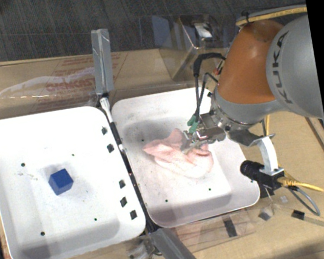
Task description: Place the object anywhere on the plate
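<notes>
- Camera view: gripper [193, 142] is low in the right bin [162, 205], over the pink plate [182, 158]. How far it is spread cannot be told; the wrist hides it.
- Plate: pale pink and whitish, glossy, of irregular outline, lying flat directly beneath and to the left of the gripper. Whether the two touch is unclear.
- Blue cube [60, 180]: small, matte, sharp-edged; far left of the gripper, on the floor of the left bin [21, 241], well apart from the plate.
- Bins: shallow white plastic, rounded corners, speckled floors; a grey divider [120, 163] between them.
- Arm [275, 70]: smooth grey shell with an orange band, to the gripper's right.
</notes>
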You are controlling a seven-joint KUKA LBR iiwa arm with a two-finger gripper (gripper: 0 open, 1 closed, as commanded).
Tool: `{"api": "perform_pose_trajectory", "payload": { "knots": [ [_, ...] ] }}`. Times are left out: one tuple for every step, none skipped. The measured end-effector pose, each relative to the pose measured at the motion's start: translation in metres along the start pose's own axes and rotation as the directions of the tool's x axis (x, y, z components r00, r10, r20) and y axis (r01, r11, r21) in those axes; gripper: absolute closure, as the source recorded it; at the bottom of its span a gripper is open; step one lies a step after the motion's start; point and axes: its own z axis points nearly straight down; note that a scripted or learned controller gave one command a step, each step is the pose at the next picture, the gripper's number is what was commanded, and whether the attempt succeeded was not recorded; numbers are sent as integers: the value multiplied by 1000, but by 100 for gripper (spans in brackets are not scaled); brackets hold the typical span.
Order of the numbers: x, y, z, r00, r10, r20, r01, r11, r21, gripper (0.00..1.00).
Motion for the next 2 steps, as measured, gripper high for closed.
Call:
{"api": "perform_pose_trajectory", "payload": {
  "knots": [
    [1, 1, 28, 1000, -7, 0, 7, 1000, 2, 100],
    [43, 4, 24, 917, -399, 0, 399, 917, 1, 100]
  ]
}}
